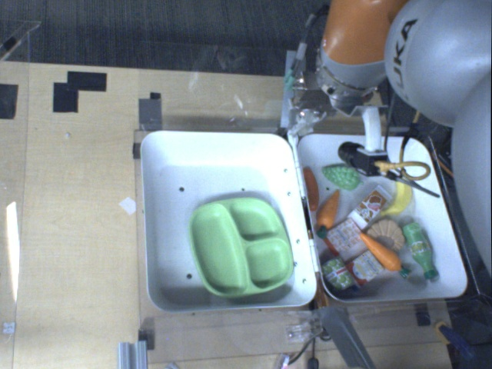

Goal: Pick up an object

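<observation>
Grey arm (430, 44) above right bin (453, 283).

We are counting two white bins (154, 229), one green divided tray (240, 246), two carrots (328, 209), one banana (400, 198) and one green bottle (420, 246).

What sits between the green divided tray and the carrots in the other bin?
In the camera view, the two bins' adjoining walls separate the green tray from the carrots, with a thin reddish sausage-like item beside the right wall.
</observation>
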`<state>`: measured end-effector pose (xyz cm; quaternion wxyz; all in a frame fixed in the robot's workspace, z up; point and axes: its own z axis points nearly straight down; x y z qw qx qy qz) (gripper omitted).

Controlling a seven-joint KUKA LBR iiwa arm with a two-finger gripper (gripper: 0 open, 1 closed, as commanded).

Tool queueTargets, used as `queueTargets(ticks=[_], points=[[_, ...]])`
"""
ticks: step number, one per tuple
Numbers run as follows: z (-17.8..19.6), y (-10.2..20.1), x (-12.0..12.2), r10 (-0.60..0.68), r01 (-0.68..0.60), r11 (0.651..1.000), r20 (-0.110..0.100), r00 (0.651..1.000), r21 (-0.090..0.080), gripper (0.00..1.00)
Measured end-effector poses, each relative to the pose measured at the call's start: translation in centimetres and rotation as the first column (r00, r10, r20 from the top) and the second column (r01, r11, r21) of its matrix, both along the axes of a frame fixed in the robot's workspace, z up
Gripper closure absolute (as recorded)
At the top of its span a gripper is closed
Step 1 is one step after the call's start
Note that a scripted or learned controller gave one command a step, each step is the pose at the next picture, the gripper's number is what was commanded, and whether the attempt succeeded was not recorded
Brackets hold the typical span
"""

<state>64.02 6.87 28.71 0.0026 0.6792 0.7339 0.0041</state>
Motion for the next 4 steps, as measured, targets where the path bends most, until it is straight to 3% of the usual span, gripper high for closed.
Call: queueTargets(ticks=[1, 2, 4], points=[[1.2, 0.1, 0.1, 0.003, -0.003, 1.0, 0.005, 1.0, 0.002, 1.0], [-1.3, 4.6, 2.3, 0.42, -0.42, 0.908, -0.002, 0.908, -0.004, 1.0], [-0.8, 15.8, -0.3, 0.427, -0.427, 0.904, -0.002, 0.904, -0.002, 1.0]])
